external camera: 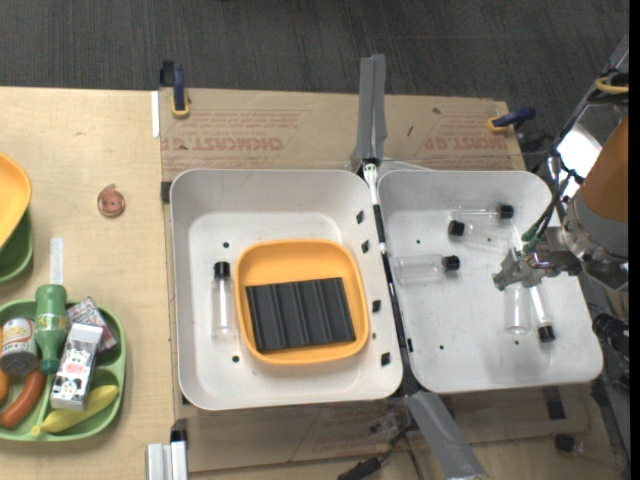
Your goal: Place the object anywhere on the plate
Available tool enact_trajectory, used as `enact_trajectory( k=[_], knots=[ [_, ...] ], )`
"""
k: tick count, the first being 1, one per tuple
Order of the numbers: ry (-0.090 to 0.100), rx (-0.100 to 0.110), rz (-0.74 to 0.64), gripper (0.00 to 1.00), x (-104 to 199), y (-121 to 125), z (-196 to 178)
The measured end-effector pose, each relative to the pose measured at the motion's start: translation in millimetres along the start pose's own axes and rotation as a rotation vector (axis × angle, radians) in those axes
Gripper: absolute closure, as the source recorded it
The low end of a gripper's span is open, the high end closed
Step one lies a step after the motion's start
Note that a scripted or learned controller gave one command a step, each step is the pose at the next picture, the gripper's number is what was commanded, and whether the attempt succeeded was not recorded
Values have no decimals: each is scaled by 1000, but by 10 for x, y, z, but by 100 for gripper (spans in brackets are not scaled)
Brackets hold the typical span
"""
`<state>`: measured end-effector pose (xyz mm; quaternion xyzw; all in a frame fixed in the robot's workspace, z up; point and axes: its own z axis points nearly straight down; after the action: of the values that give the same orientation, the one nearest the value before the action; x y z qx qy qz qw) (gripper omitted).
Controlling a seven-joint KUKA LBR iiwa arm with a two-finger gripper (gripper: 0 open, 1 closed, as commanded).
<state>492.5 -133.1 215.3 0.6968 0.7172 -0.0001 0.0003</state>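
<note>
Lying in the right bin [480, 363], the candidate objects were clear tubes with black caps: one near the top [480, 213], one toward the middle [425, 266], and two close together at the lower right [530, 313]. That last pair sat just beneath the pincer [515, 276], which hung low over the bin floor at the end of the arm [605, 193] reaching in from the right. Whether its fingers were spread or closed could not be made out against the clear plastic, and nothing could be seen held between them, so no grasp can be claimed.

The orange plate [300, 258] stood in the left bin [190, 298], across the divider from the tubes, and carried a dark ribbed slab [300, 313] over much of its middle. Another capped tube [221, 298] lay just beside the plate on its left, on the bin floor rather than on the plate.

By my judgement the step in hand was the pick: settling on one of the two tubes under the pincer. The next move would call for a firm closure on a single tube, a lift clear of the bin wall, then a carry leftward over the divider to release on the plate.

Off to the left on the wooden surface [120, 138] stood a green tray of toy food [105, 408].
</note>
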Motion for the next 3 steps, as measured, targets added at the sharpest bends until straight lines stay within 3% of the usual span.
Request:
enact_trajectory(
  k=[1, 2, 3],
  knots=[
    [-1, 2, -165, 100, -215, 783, -378],
    [-2, 0, -388, 100, -639, 1172, -119],
    [-4, -3, -599, 100, -942, 1646, -593]
  ],
)
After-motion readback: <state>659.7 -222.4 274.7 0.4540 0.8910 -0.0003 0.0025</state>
